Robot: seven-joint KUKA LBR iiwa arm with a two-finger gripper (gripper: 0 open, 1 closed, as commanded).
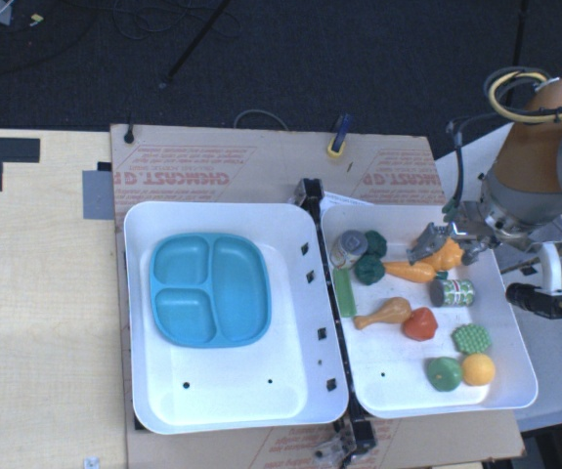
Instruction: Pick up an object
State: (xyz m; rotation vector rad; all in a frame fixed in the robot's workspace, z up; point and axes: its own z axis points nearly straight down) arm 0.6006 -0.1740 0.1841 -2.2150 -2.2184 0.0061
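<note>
The grey arm with the orange band (533,159) reached in over the right-hand shallow white bin (398,394), which served as the reference for all positions below. The pincer (444,245) stood low over that bin's upper right part, directly at a small orange toy piece (449,257). Whether its fingers were spread or closed could not be told, nor whether the orange piece was actually gripped.

Within the right bin: a long orange carrot-shaped toy (410,272) lay just left of the pincer, touching the orange piece. A dark green leafy toy (369,270) sat at the carrot's left end, with a grey round can (349,246) above it near the bin's upper left. A flat green strip (344,292) lay along the left wall. A tan drumstick-shaped toy (385,313) and a red tomato-like toy (419,324) lay near the centre, touching. A small green-labelled can (453,293) lay on its side below the pincer. A green textured piece (472,338), an orange ball (478,368) and a green round fruit (445,373) sat at the lower right.

The left-hand white bin (163,399), adjoining on the desk (36,311), held a blue three-compartment plate (210,290).
</note>
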